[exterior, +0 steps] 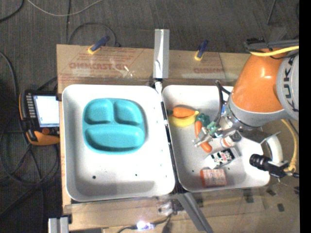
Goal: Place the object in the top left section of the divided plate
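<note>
Item: one bench, two shallow white bins side by side, viewed from above at a slant.

Left bin [73,178]: held a turquoise divided plate [114,125], set toward the bin's far edge. Three sections, all bare. The top left section [99,111], the target, lay nearest the bin's far left corner.

Right bin [243,181]: held a cluster of small toys near its far left corner: an orange carrot-like piece [182,112] resting on a yellow piece [182,121], with a smaller orange piece [198,127] and a green bit [202,118] just beside them. A reddish-brown block [214,177] lay near the bin's near edge, and a black-and-white patterned piece [223,156] sat between it and the cluster.

Arm: grey with orange band, over the right bin. Gripper [208,136] hung low among the toys, at the middle of the bin. Whether it was open, closed or gripping anything could not be told.

Object to be placed: not identifiable with certainty; judged to be one of the small pieces at the gripper, so well apart from the plate.

Risks, judged: crowded toys could cause a grasp on two pieces, or a nudge and a miss. A weak hold could drop the piece on the ridge between the bins or in the wrong section.

Obscured: the wrist covered the bin's far right corner; items beneath the gripper were blurred.
</note>
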Motion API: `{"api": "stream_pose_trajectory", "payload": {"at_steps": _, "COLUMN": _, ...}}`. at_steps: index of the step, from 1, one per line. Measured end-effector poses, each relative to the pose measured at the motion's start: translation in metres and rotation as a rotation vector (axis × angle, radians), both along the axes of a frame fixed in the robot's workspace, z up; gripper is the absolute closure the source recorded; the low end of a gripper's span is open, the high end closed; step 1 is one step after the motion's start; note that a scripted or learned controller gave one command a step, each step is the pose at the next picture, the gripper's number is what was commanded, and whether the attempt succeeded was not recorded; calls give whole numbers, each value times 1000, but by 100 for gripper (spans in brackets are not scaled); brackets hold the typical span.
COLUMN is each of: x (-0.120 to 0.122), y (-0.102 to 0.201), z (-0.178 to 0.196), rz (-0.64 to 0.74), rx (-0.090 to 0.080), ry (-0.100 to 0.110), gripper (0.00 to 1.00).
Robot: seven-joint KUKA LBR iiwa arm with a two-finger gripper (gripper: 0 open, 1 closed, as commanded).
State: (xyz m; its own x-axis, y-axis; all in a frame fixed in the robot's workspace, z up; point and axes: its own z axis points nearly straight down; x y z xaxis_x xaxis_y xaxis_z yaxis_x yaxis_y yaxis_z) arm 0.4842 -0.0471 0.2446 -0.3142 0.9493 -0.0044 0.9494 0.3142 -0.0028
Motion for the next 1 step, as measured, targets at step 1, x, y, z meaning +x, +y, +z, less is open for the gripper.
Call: {"api": "stream_pose_trajectory", "payload": {"at_steps": 1, "x": 71, "y": 77, "z": -62, "rz": -9, "rx": 3, "ry": 3, "gripper": 100}}
